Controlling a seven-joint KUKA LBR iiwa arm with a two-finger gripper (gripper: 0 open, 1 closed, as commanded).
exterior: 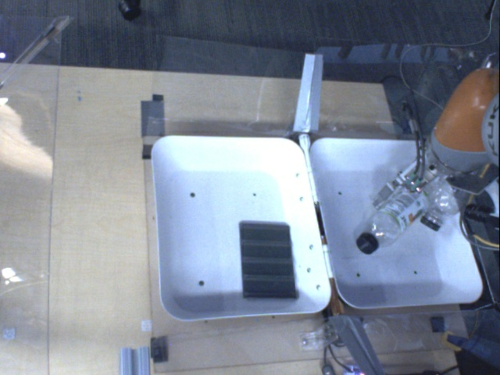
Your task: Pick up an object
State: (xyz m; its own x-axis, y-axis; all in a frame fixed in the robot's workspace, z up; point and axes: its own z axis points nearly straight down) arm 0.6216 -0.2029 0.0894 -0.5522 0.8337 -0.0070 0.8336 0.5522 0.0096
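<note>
Robot lab bench, you can tell right away

You've got two white bins (226,155) on a wooden bench (78,233), clear shielding (31,53), loose cables (469,233), and dark carpet (234,6) behind.

A: From where is the tabletop (78,233) being viewed?

B: From above, at a slant, some way off; both white bins (234,170) are taken in, the arm (469,123) entering at the right.

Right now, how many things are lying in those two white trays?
2. A black ribbed block lies in the left tray; a clear bottle with a black cap lies in the right tray, under the hand, which may hide something.
</note>
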